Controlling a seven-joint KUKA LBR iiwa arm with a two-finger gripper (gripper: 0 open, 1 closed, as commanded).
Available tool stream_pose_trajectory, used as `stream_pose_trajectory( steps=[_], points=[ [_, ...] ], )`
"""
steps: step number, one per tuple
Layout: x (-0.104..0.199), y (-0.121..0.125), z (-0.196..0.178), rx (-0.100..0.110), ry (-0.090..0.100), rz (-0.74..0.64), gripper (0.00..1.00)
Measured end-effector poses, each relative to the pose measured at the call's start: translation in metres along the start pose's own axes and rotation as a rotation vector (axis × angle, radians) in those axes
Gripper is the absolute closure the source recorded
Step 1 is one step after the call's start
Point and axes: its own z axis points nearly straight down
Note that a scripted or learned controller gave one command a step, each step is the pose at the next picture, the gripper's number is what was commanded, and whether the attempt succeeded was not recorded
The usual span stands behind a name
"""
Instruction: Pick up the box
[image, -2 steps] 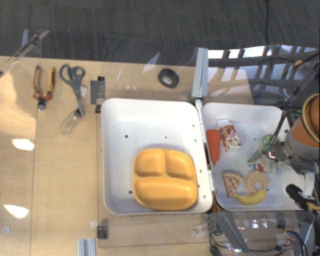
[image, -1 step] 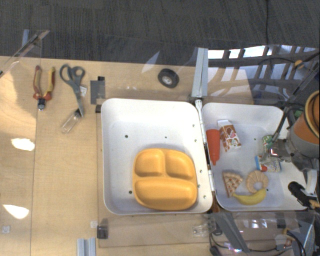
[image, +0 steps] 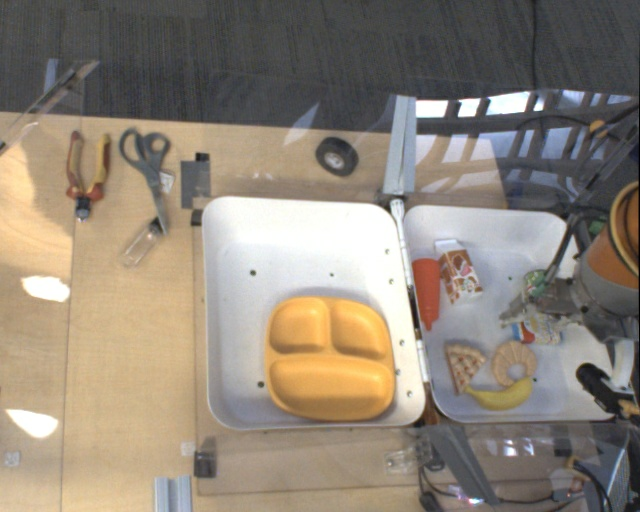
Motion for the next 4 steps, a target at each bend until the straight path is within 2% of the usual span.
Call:
stream_pose_trajectory(
  steps=[1,2,3,4],
  points=[
    [0.0,0.005,0.015,0.021,0.001,0.043,0.0],
    [0.003,0.011,0.002,0.011,0.003,0.036,1.0],
    [0.088,0.066,-0.127,0.046,0.016,-0.113,1.0],
    [0.088,0.066,-0.127,0.047,0.015,-0.113,0.0]
  ],
)
